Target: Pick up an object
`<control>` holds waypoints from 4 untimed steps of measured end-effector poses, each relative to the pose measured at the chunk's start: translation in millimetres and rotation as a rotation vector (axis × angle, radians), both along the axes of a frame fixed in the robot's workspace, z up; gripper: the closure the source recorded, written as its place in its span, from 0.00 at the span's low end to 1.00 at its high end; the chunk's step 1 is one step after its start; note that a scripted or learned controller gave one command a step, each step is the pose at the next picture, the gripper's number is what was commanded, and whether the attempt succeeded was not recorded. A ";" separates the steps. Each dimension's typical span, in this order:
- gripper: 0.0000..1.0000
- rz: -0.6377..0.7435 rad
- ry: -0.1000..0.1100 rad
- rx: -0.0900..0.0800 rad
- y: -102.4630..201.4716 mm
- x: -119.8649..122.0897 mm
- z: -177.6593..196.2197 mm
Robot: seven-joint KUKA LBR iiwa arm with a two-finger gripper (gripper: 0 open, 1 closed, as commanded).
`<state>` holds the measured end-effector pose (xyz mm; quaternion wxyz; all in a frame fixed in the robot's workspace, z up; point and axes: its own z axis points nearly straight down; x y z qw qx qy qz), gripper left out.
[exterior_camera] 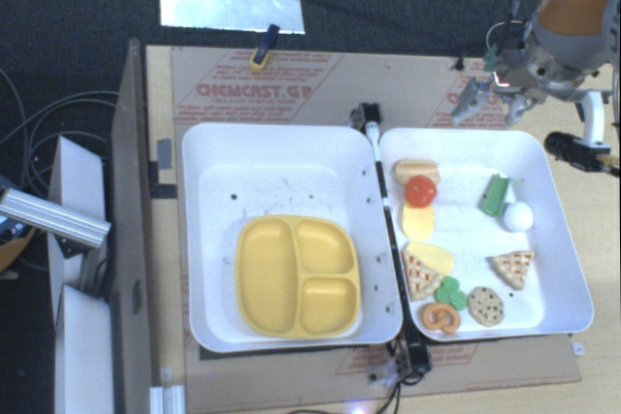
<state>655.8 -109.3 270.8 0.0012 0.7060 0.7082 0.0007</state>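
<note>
My gripper (pixel 495 104) hangs open over the bench just behind the back rim of the right bin (pixel 563 238), with nothing between its fingers. In that bin lie toy foods: a bun (pixel 416 171), a red tomato (pixel 420 192), a pale cheese slice (pixel 418 224), a green piece (pixel 496 196) next to a white egg (pixel 518 216), two pizza slices (pixel 512 267) (pixel 419 277), a cookie (pixel 484 305), a pretzel (pixel 441 317) and a small green sprig (pixel 449 291). The green piece and the egg lie nearest the gripper.
The left bin (pixel 209 208) holds a yellow divided plate (pixel 299 274). A black clamp (pixel 369 117) sits at the back where the bins meet. A black fitting (pixel 572 150) juts in beside the right bin's far corner. Cables lie on the floor at left.
</note>
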 end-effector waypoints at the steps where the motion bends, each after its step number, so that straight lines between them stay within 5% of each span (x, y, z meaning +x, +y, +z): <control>1: 0.00 -0.002 0.009 0.002 2.4 -26.5 -92.3; 2: 0.00 0.001 0.008 0.002 16.9 -26.9 -190.5; 3: 1.00 0.001 -0.003 0.000 15.6 -23.7 -172.7; 4: 0.00 0.000 -0.002 0.000 15.4 -23.8 -173.0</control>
